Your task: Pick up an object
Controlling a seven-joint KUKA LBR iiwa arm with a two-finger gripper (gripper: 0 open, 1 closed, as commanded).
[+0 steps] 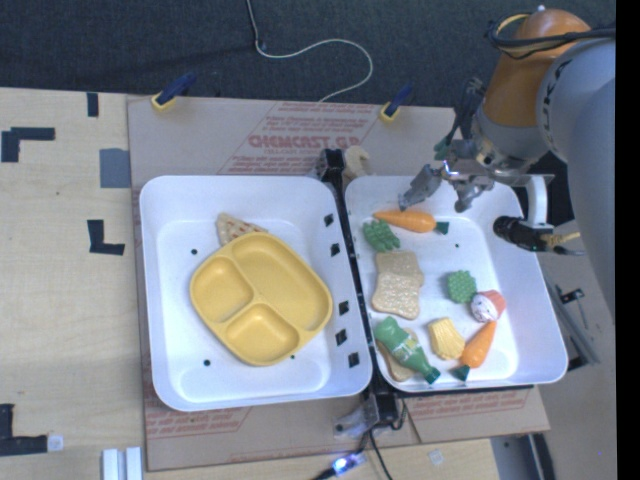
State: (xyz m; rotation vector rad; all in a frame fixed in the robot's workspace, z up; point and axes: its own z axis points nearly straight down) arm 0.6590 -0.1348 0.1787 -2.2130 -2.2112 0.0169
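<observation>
- Nearest to you, at the front edge of the right white plastic bin (535, 368), lie a green toy bottle (406, 348), a yellow toy corn cob (446, 338) and a small orange toy carrot (478, 345). These are well apart from the pincer.
- A little further in, you see a tan toy slice of bread (397, 284) in the middle of that bin, and a green leafy toy piece (460, 286) beside a red-and-white round toy (485, 306).
- In the left white plastic bin (160, 268) rests a yellow plastic tray with three compartments (260, 298); it plays no part in the coming move, I judge.
- Towards the back of the right bin lies the long orange toy carrot with a green end (405, 221). Its long axis runs nearly left to right across the bin, the green end pointing to the arm's side.
- The two-finger gripper (441, 190) hangs just behind and a little to the right of this carrot, with its fingers spread apart and nothing between them.
- This carrot is the closest thing to the pincer, so I judge it the likely target; the fingers should close across its short width.
- Furthest, the grey arm with the orange band (530, 68) reaches in from the right, the wrist bent down over the back corner of the bin.
</observation>
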